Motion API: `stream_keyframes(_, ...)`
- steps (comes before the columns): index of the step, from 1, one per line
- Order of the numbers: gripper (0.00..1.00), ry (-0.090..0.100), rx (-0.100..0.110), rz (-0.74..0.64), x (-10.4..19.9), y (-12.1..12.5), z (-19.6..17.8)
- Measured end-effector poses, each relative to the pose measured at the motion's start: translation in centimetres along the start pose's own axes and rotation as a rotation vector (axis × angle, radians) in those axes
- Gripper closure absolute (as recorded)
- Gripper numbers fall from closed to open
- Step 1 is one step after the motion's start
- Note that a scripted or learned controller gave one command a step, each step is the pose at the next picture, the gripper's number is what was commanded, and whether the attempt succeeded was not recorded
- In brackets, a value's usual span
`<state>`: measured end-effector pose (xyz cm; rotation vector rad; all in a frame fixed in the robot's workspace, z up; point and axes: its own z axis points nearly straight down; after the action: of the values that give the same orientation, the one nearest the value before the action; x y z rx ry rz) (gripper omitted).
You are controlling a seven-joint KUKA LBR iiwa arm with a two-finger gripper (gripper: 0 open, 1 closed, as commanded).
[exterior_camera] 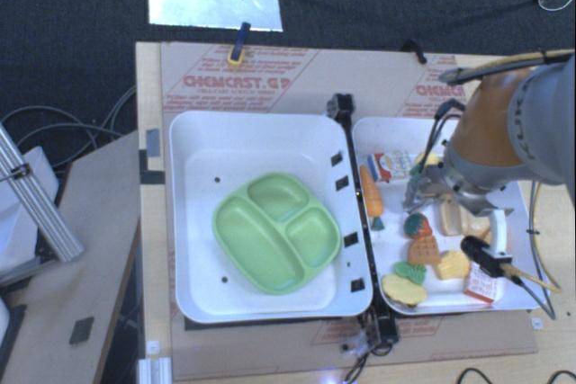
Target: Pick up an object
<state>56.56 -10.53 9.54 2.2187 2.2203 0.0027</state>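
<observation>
My gripper (419, 192) hangs low in the right bin (389, 132), near its left-middle. Just below it lies a round red toy with a green top (416, 225). To its left an orange carrot (371, 190) lies along the bin's left wall. A red and white packet (393, 165) sits just above and left of the gripper. A beige piece (449, 218) lies right of the red toy. Nothing shows as held.
The left bin (207, 139) holds a green divided plate (275, 232). In the front of the right bin lie an orange waffle piece (425, 249), a yellow block (453, 265), a small green toy (411, 271), a yellow slice (403, 290) and a red and white carton (483, 287).
</observation>
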Motion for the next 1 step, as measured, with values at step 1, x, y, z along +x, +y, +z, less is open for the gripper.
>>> stream_keyframes(1, 1.0, 0.0, -0.002, 0.001, 0.03, -0.81, -5.04)
